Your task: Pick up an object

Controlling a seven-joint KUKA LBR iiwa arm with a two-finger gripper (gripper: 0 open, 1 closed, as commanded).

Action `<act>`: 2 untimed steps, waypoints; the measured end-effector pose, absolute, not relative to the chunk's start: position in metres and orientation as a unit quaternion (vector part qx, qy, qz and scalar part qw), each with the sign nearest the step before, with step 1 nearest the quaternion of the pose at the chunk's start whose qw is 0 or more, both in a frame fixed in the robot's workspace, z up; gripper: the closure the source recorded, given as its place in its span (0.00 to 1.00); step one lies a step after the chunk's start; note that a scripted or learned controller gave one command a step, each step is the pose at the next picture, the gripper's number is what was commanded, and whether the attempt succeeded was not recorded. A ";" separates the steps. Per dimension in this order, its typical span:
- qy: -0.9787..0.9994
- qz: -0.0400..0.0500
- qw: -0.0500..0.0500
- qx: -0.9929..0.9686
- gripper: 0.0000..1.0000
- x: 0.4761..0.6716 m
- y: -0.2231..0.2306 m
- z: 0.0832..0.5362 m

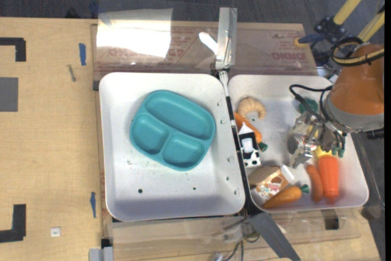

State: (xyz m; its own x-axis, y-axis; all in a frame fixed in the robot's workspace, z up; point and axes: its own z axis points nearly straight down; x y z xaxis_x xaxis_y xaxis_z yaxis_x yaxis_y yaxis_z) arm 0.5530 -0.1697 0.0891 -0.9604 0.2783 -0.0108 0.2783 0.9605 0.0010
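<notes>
The arm's orange band sits at about three o'clock in the camera view, and the gripper (310, 145) is down low inside the right bin (278, 90), amid a tangle of wrist hardware and cable. From where I stand I honestly cannot tell what state the gripper is in or whether it has hold of anything; the metal bits blur into the clutter under it.

The pickable things are all crowded in that right bin. A big orange carrot (328, 175) lies just at five o'clock from the gripper, with a smaller orange carrot-like piece (315, 182) right beside it. Another carrot (286, 195) lies along the bin's six o'clock edge, touching a slice of frosted toast (267, 184). A croissant (251, 107) sits up toward eleven o'clock, and a small black-and-white toy (248, 150) hugs the nine o'clock wall. The left bin (116, 131) holds a teal divided plate (173, 129).

To do this grab well, I'd say the tool should settle on one item, probably the big carrot nearest it, straddle it across the narrow width rather than lengthwise, and close fully before lifting. The neighbour pressed against it is the risk: it could get nudged or pinched too. Lift straight up, slowly
</notes>
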 end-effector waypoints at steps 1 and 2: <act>0.990 -0.001 0.012 0.139 1.00 0.557 -0.169 0.102; 0.977 0.000 0.006 0.215 1.00 0.520 -0.163 0.198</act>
